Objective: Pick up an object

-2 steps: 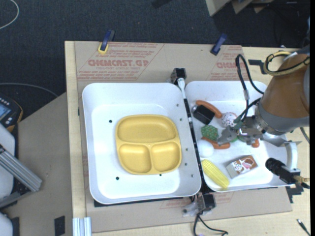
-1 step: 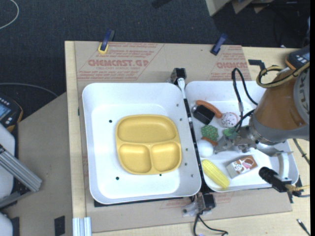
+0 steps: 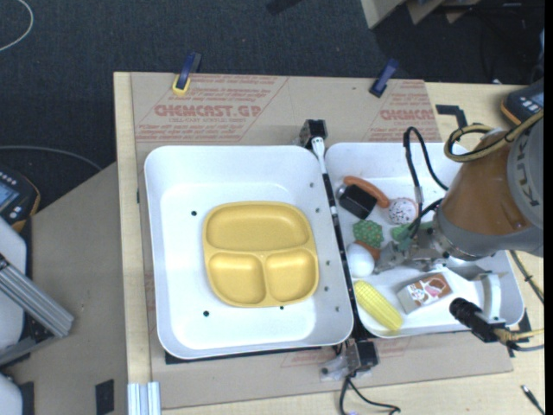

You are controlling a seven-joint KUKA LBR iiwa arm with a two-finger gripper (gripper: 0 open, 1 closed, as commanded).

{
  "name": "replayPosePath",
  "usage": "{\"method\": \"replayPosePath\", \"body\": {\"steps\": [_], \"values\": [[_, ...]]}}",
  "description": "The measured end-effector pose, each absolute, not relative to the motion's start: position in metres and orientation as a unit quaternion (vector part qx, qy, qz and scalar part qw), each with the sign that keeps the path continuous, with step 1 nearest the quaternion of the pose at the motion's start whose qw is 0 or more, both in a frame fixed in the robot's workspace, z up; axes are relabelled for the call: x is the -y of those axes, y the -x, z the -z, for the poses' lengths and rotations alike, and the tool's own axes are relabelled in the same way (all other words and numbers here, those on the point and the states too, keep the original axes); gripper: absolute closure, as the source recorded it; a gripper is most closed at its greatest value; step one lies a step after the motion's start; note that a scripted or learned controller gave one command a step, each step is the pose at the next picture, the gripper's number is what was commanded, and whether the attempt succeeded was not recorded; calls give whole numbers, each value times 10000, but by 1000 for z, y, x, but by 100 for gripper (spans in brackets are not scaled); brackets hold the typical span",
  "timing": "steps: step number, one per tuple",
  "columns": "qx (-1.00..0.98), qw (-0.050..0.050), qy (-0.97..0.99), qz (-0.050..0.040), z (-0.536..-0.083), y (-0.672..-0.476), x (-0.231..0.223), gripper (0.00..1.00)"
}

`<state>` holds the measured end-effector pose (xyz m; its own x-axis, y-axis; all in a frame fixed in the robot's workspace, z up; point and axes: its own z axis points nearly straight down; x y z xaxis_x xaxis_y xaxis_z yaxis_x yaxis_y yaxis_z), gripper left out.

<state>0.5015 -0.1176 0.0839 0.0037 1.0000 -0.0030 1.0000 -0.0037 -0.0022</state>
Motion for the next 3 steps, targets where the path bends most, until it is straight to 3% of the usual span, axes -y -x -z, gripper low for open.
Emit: {"method": "replayPosePath", "body": {"steps": [1, 3], "values": [[-7063, 9, -7079, 0, -95, -502, 116, 100], [-7076, 33, -7066, -19, -208, -500, 107, 100]]}}
